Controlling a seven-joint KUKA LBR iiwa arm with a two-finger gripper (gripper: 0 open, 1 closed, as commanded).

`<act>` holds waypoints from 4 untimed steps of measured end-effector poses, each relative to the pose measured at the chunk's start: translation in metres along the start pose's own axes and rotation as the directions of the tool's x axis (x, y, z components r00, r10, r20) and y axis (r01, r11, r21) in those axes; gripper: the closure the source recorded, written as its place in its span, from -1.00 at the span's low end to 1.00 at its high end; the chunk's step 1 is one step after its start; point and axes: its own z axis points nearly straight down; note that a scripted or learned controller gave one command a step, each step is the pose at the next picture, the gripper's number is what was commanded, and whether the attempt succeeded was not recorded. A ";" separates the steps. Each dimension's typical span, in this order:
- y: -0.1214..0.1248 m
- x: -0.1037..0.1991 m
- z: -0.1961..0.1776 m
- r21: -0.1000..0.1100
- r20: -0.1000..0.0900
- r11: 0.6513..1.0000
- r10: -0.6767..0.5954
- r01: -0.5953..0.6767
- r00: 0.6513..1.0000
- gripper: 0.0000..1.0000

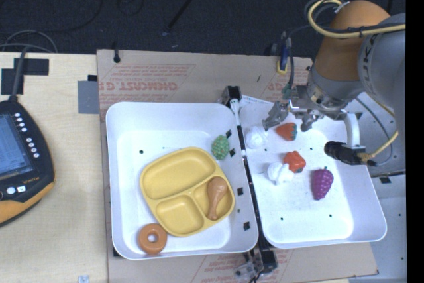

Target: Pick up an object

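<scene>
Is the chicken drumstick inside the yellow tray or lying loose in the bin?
Inside. The drumstick lies in the right-hand compartment of the yellow divided tray, which sits in the left bin.

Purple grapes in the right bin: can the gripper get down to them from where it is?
Probably yes. The grapes lie alone on bare bin floor, apart from the red piece and the wall, and the gripper hangs over the same bin.

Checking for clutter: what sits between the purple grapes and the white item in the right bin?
In the camera view, a red-orange toy lies between the purple grapes and the white item, touching the white item.
</scene>
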 end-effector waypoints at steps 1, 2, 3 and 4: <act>-0.038 0.100 -0.075 -0.002 -0.003 1.000 -0.008 0.008 1.000 -1.00; -0.038 0.095 -0.080 0.004 -0.001 1.000 -0.001 0.001 1.000 1.00; -0.086 0.072 -0.243 -0.015 0.000 1.000 0.002 -0.002 1.000 1.00; -0.078 0.096 -0.229 0.002 0.000 1.000 -0.001 0.001 1.000 1.00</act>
